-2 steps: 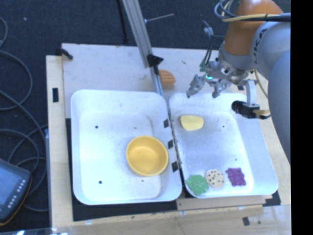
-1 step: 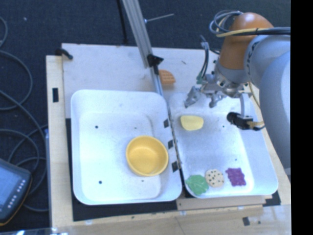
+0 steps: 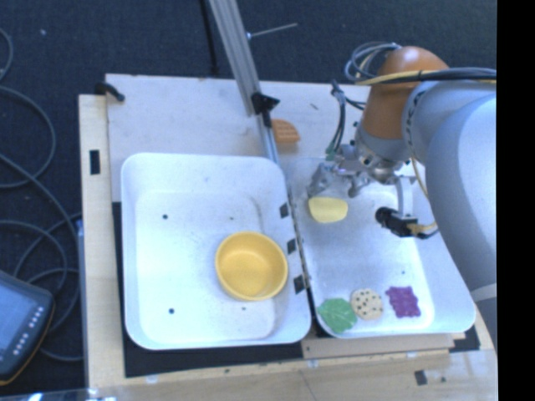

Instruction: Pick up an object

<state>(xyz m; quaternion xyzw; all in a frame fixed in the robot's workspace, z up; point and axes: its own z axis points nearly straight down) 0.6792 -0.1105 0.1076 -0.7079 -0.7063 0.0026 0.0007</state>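
- The tool (image 3: pixel 337 182) hangs over the far part of the right bin (image 3: pixel 435 303), below the arm's orange band (image 3: pixel 391 98); whether it is spread or pressed together cannot be told from this slant.
- A pale yellow, rounded object (image 3: pixel 328 210) lies on the right bin's floor just beneath the tool and toward the near side; nothing shows it pinched or lifted.
- A black fitting with a cable (image 3: pixel 399 222) juts from the arm just to the right of that object.
- Along the near edge of the right bin sit three small pieces in a row: a green one (image 3: pixel 336 313), a speckled cookie-like disc (image 3: pixel 366 304) and a purple one (image 3: pixel 404 301).
- In the left bin (image 3: pixel 159 190) a yellow bowl (image 3: pixel 250 265) stands upright near the right wall.
- An orange object (image 3: pixel 285 133) rests on the bench (image 3: pixel 175 111) beyond the bins, beside a slanted metal rail (image 3: pixel 238 53).
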